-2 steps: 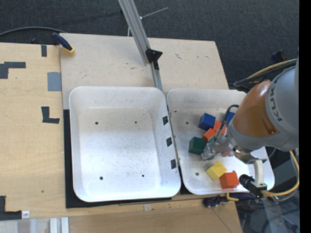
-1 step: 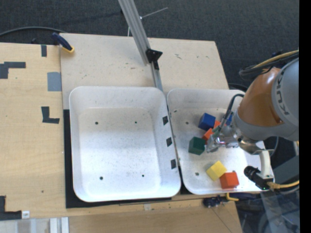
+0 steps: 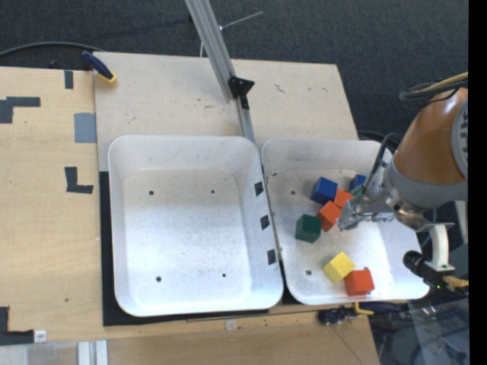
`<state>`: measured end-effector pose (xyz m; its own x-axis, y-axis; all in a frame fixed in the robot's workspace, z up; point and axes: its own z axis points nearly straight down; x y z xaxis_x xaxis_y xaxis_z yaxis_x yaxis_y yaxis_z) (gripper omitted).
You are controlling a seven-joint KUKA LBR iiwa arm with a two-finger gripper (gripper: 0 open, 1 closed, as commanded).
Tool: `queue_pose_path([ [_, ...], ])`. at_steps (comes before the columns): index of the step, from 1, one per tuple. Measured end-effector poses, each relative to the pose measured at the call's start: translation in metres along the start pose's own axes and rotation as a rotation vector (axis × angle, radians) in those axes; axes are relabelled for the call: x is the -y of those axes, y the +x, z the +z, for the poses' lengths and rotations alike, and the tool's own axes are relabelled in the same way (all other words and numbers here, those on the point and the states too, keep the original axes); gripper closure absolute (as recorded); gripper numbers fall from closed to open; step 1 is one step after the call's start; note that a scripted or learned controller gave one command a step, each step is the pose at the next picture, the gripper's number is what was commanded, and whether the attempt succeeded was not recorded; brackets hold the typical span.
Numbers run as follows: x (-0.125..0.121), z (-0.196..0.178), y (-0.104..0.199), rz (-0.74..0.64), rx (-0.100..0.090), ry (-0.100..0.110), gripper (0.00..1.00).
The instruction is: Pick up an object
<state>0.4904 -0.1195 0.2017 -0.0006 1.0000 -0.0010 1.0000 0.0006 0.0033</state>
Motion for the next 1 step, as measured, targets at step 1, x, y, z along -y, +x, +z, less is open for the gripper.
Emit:
queue_pose_path([
  [1,-0.0037,-0.043,0.0037,-0.002,0.0,0.0,1.0],
])
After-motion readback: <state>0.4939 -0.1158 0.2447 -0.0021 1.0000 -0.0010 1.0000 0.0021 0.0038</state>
